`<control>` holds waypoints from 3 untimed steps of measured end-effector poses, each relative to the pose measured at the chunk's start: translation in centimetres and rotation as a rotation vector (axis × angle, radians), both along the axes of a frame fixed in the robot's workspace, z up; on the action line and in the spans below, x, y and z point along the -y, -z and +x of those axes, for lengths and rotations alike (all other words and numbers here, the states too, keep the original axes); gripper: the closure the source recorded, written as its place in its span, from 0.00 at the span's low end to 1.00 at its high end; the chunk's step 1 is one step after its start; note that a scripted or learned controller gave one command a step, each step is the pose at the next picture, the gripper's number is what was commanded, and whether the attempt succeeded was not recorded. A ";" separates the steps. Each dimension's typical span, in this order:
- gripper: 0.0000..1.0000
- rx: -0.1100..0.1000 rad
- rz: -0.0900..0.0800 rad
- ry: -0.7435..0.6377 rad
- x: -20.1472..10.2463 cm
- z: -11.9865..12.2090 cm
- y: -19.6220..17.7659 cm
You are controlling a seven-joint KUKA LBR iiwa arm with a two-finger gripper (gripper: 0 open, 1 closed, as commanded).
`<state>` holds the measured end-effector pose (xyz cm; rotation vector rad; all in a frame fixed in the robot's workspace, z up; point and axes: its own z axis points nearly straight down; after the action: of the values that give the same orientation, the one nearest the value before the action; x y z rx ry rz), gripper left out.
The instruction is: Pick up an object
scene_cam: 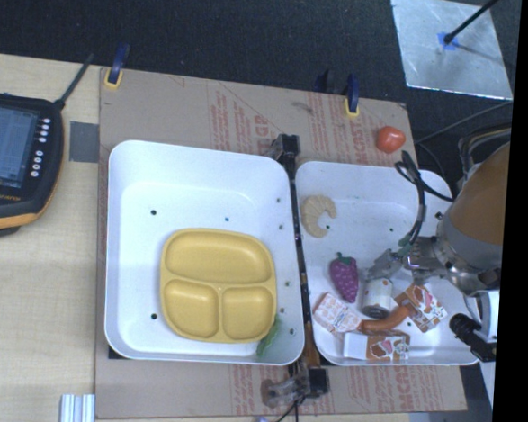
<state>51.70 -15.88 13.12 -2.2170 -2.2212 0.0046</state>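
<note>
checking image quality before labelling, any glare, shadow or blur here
Camera view: even overhead light, the left bin bright white near its wall, soft shadows beside the yellow tray; the small items around the gripper look slightly soft, the arm darker at the frame's edge.

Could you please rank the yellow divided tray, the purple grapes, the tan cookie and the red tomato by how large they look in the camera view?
1. Yellow divided tray, by far.
2. Purple grapes and tan cookie: too alike to rank.
3. Red tomato, smallest.

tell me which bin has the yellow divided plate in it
The left bin: the yellow plate lies there. The right bin has small food items.
</note>
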 end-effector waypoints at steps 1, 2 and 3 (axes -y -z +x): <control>0.00 0.002 -0.001 -0.005 -6.2 3.3 4.0; 0.00 0.002 0.000 -0.002 -6.1 13.9 3.9; 0.00 0.001 0.000 -0.004 -6.0 13.9 3.9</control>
<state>65.62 -9.86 9.19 -2.2133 -2.2259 0.0044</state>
